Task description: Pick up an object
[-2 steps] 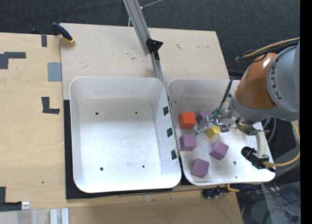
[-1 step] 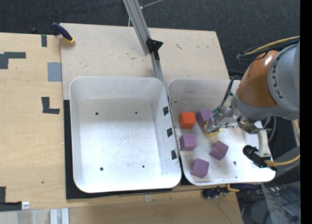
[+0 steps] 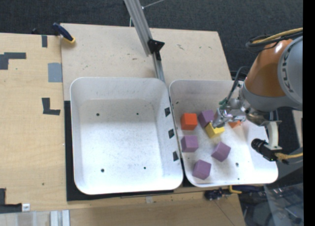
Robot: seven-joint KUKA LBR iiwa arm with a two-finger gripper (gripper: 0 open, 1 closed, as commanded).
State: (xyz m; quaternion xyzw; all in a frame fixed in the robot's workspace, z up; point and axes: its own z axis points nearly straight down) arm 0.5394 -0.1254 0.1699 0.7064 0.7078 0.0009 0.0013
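Pale wood worktop [image 3: 29,97] at far left, marked with grey and dark tape pieces [image 3: 54,72]. Blue-and-yellow clamp [image 3: 64,33] near the upper left corner of the lighter board. Grey metal bar [image 3: 138,16] slanting down from the top edge, ending at a black bracket [image 3: 156,46] just above the seam between the bins.

Left white bin [image 3: 81,97], shallow, speckled with fine dark marks on its floor. Touching it on the right, the right white bin [image 3: 256,171], holding all the blocks.

Inside the right bin, from left: orange block [image 3: 189,120] near the upper left of the cluster; purple block [image 3: 189,143] just below it; another purple block [image 3: 202,169] lowest, near the front wall; purple block [image 3: 206,117] beside the orange one, close to the tool; yellow block [image 3: 214,130] directly under the tool tip, tilted; purple block [image 3: 221,151] below and right of the yellow one. Small orange-red piece [image 3: 235,123] partly hidden behind the tool.

Tool [image 3: 223,119] low over the bin, at the yellow block's upper edge, seemingly touching or just above it. Fingers too small and cluttered to read: cannot tell whether open, closed, or gripping the block. No block clearly seen between them.

Grey arm with orange band [image 3: 266,75] entering from the right, above the bin's right half, with black cabling [image 3: 263,148] hanging near the bin's right wall.
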